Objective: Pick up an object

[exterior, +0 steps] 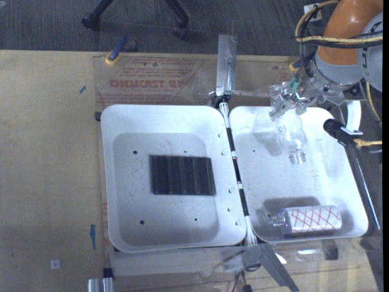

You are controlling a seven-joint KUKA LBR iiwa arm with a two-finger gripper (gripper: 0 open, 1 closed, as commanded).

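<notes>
- A clear plastic bottle (305,219) with a white label crossed by red diamond lines lies on its side along the near wall of the right bin (340,163), its capped end pointing toward the divider between the bins.
- The gripper (292,140) hangs over the far half of the right bin, well apart from the bottle, and looks translucent against the white floor.
- Whether its fingers are spread or closed cannot be told; nothing can be made out between them.
- The arm (349,35) comes in over the far right corner of the right bin, its orange band uppermost, with yellow cables looped around it.
- The left bin (121,132) sits just beside the right bin, the two touching along a shared edge.
- A dark ribbed rectangular object (182,174) lies flat in the middle of the left bin's floor.
- A tan bench (42,163) carries both bins and stretches out beyond the left bin.
</notes>
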